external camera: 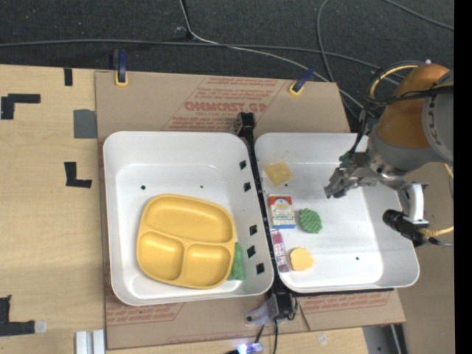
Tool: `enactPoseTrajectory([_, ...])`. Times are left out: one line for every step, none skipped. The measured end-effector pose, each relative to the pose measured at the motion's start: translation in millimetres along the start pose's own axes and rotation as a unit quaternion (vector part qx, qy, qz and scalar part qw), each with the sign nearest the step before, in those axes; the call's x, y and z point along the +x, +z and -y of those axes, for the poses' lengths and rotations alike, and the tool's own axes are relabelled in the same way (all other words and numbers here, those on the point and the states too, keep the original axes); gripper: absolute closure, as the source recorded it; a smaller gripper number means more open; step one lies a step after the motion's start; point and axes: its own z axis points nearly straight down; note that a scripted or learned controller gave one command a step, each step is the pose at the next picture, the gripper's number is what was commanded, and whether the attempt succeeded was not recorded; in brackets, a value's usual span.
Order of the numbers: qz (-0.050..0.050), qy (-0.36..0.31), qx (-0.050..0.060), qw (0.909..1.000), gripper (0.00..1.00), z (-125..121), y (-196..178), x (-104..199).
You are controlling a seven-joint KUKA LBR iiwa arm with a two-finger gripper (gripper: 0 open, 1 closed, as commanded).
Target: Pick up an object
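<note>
Two shallow white bins side by side on a sheet of brown cardboard (214,105), seen from above at a slant. Blue clamps (120,63) at the cardboard's far edge, dark cables trailing beyond it.

Left bin (122,153): one large yellow tray (184,240) with three compartments, lying flat toward the near side, nothing in its compartments. Just beside the tray's right edge, a small green item (237,262), wedged against the bin wall and too hidden to identify.

Right bin (391,268): five small loose things, all in the left half.
- Pale yellow block (278,173), nearest the far wall.
- Red and white packet (281,212), nearer the camera than the block.
- Knobbly green lump (309,220), just beside the packet on its right.
- Thin pink and purple strip (279,249), lengthwise along the bin's left wall, below the packet.
- Round yellow-orange piece (301,259), just right of the strip, nearest the camera.

Grey arm with orange band (405,116) reaching in from the right. Gripper (341,184) over the far right part of the right bin, angled down and to the left, apart from every item; closest to the green lump and the pale yellow block. Spread or closed: impossible to tell from this angle. Nothing seen held in it.
</note>
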Motion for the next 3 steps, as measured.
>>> enactPoseTrajectory([0.000, -0.001, -0.001, 1.0000, 1.00, 3.2, -62.3, 2.3])
enactPoseTrajectory([0.001, 0.000, -0.001, 1.0000, 1.00, 10.2, -111.4, -3.0])
enactPoseTrajectory([-0.001, -0.003, 0.002, 1.0000, 1.00, 10.4, -98.6, 57.2])
